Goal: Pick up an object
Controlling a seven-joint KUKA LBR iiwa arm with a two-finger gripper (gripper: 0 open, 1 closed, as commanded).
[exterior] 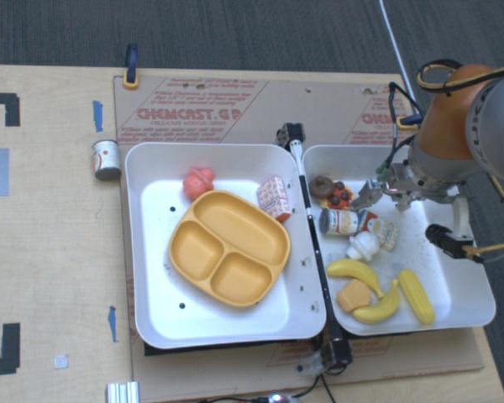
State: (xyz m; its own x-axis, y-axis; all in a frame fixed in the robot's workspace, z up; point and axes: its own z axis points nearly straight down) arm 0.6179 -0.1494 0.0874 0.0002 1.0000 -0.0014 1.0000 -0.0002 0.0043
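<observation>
Camera view: your two-finger gripper (375,193) over right white bin (470,309), beside small labelled jar (339,222); finger spread, contents — cannot tell.

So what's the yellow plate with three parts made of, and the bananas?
The yellow plate looks like matte plastic: one even colour, soft rounded rims, no shine. The bananas look like smooth toy plastic too, evenly yellow and slightly glossy, though real fruit can't be ruled out.

We are seeing a pale wooden bench (42,250) carrying two shallow white bins (151,183) side by side, a small cylindrical can (107,159) lying just left of the left bin.
</observation>
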